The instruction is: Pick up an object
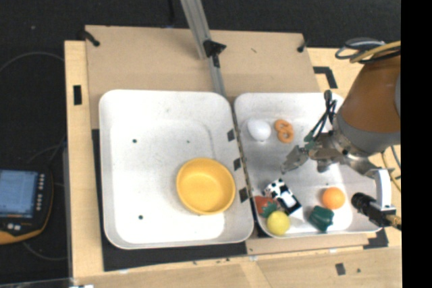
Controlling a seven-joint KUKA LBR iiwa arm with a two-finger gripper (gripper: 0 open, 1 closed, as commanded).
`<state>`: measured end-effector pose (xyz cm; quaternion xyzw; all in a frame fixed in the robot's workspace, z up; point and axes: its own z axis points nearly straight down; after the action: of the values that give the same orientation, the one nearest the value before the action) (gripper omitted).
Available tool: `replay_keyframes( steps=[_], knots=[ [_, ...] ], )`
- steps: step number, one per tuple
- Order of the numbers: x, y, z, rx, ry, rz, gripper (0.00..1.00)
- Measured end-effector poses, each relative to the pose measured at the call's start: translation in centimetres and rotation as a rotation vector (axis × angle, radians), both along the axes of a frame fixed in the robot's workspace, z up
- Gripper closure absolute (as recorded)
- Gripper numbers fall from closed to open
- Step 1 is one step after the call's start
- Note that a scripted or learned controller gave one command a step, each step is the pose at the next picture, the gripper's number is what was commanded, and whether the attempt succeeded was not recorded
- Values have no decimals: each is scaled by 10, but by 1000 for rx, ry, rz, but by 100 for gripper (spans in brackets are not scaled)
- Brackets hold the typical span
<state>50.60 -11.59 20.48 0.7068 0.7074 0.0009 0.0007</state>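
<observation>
The right bin [270, 104] holds several small things. A white egg-shaped object [258, 129] and an orange pretzel-shaped ring [284, 131] lie near its far side. A black-and-white toy [283, 196], a yellow ball [277, 222], a green object [321, 216] and an orange ball [332, 197] sit along its near side. My gripper [305, 165] hangs over the middle of this bin, above bare floor between the ring and the toy. It is open with nothing between its fingers.
A yellow bowl [205, 185] sits in the left bin [135, 145], close to the wall between the bins. A small red piece [264, 202] lies beside the black-and-white toy. A grey metal pole [196, 10] slants up from behind the bins.
</observation>
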Motion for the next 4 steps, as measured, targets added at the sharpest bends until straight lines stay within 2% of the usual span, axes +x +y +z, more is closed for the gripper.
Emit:
replay_keyframes(
  steps=[1, 2, 3, 4],
  knots=[
    [0, 0, 0, 0, -1, -3, 0],
    [-3, 9, -55, 0, 6, -1, 0],
    [-3, 8, -104, -1, 1, -2, 0],
    [-1, 7, -93, -1, -4, -7, 100]
  ],
)
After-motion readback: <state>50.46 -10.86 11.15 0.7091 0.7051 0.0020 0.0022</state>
